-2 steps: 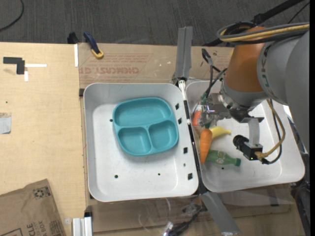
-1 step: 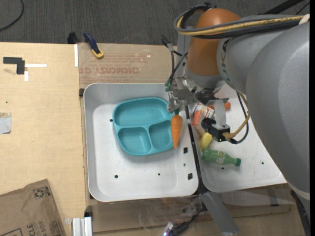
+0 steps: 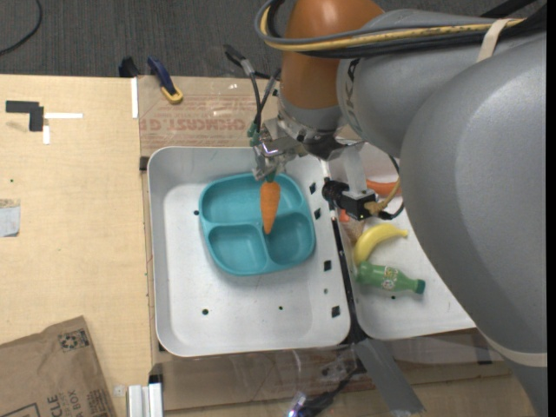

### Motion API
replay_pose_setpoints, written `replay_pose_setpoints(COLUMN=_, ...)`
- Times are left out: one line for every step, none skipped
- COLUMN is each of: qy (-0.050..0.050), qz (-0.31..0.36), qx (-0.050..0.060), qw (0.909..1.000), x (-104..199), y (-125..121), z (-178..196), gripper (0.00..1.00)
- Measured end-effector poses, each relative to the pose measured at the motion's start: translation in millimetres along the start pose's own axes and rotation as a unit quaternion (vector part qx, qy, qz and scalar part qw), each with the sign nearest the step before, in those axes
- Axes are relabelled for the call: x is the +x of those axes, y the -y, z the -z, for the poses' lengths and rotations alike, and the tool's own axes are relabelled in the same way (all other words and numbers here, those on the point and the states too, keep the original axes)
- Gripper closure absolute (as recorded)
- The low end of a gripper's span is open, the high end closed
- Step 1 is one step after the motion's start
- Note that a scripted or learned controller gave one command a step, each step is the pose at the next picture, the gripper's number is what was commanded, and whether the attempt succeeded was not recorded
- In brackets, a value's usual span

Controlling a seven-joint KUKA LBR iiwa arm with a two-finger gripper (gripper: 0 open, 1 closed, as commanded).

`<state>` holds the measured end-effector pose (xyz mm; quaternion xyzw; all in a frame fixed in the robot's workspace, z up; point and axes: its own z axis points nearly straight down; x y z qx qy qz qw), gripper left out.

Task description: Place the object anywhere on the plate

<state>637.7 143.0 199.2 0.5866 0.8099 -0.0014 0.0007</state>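
Carrot (image 3: 270, 205) over plate (image 3: 228, 250) centre, top at 12 o'clock under pincer (image 3: 266, 167); grip state unclear.

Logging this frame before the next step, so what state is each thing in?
carrot: hanging point-down over the plate, top at the gripper.
gripper: over the plate's far edge, at the carrot's top.
teal plate: flat in the left bin, three compartments.
banana: lying in the right bin.
green bottle: on its side in the right bin.
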Motion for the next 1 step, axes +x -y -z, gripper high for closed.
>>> replay_pose_setpoints(qy=0.000, qz=0.000, qx=0.000, qw=1.0000, x=0.4, y=0.0, z=-0.1, gripper=0.00)
